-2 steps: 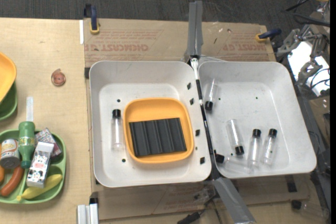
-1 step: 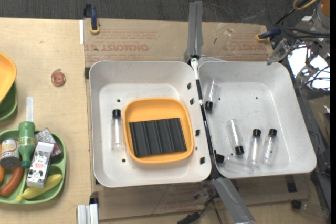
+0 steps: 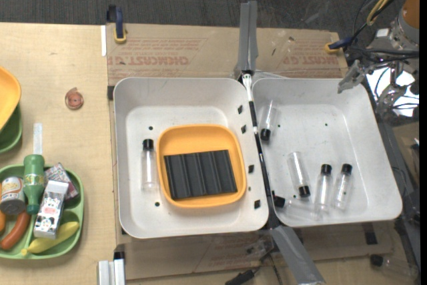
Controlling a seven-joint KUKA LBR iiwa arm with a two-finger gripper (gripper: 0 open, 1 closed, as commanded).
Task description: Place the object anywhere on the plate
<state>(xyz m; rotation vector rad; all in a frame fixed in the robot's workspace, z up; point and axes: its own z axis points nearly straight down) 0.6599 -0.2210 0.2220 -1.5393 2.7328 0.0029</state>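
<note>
An orange square plate (image 3: 200, 137) with a dark ribbed insert lies in the middle of the left bin (image 3: 127, 110). Beside the plate's left edge rests a clear vial with a black cap (image 3: 147, 162). Several more clear black-capped vials lie in the right bin (image 3: 360, 123): one near its left wall (image 3: 267, 120), another toward the middle (image 3: 298, 175), and two side by side at the front (image 3: 332, 185). My gripper (image 3: 349, 79) hangs over the right bin's back right corner, away from every vial, with nothing seen in it.
Cables and the arm's wrist (image 3: 400, 30) crowd the upper right. On the wooden table at the left stand a green tray of toy food (image 3: 40, 210), an orange bowl (image 3: 7, 100) and a small pink disc (image 3: 75, 99). Blue clamps (image 3: 117, 23) hold the cardboard behind the bins.
</note>
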